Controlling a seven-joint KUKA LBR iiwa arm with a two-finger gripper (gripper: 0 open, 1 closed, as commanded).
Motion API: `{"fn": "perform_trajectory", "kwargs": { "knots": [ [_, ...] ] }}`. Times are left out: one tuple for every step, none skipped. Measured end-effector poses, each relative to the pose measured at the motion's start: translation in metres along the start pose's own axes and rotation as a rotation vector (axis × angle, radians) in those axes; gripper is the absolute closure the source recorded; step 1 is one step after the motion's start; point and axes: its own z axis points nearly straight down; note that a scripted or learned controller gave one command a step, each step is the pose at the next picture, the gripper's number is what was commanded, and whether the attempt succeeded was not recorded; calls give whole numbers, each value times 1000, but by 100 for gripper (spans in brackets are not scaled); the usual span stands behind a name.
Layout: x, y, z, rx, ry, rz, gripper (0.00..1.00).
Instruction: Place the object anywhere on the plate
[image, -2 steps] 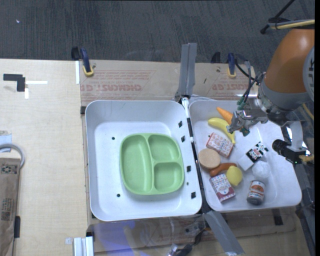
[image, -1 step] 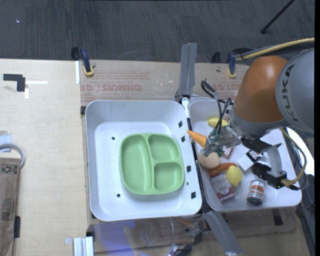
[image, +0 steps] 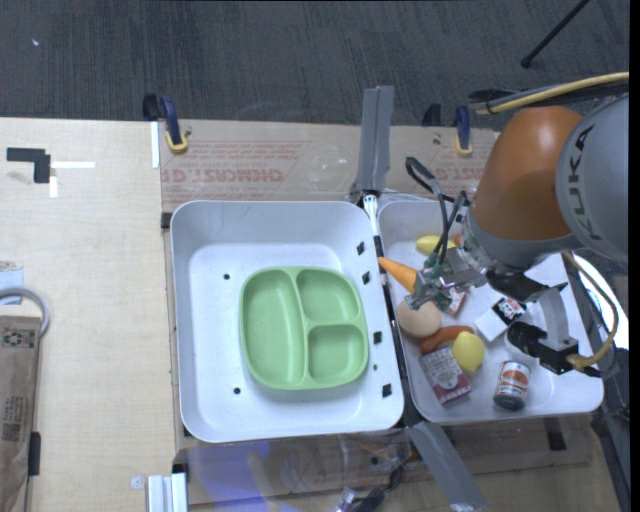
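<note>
Over the right bin (image: 572, 392), the arm (image: 530, 185) reaches in from the right and sets the tool (image: 428, 292) low among a crowd of small things. Whether the tool is open or closed cannot be told from this angle, and nothing can be seen gripped in it.

Just beneath it lies a beige round lump (image: 418, 319), possibly a potato, which is the thing nearest the tool. An orange carrot (image: 399, 271) lies just beside the tool on the left, close to the wall shared with the other bin. A small yellow piece (image: 429, 243) sits behind the tool, partly hidden by it. In front of the lump are a reddish piece (image: 446, 336), a lemon (image: 467, 350) touching it and a red packet (image: 444, 372). A white block (image: 489, 325) and a small can (image: 511, 385) (upright, near the front rim) lie further right.

The green plate (image: 303, 328), split into three compartments, sits alone in the middle of the left bin (image: 200, 300), with the two bin walls between it and the tool.

On the pale wooden surface (image: 80, 300), a brown paper bag (image: 18, 400) lies at the far left, well apart from both bins.
</note>
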Motion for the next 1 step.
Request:
{"fn": "perform_trajectory", "kwargs": {
  "knots": [
    [74,19,8,-1,0,-120,100]
  ]
}}
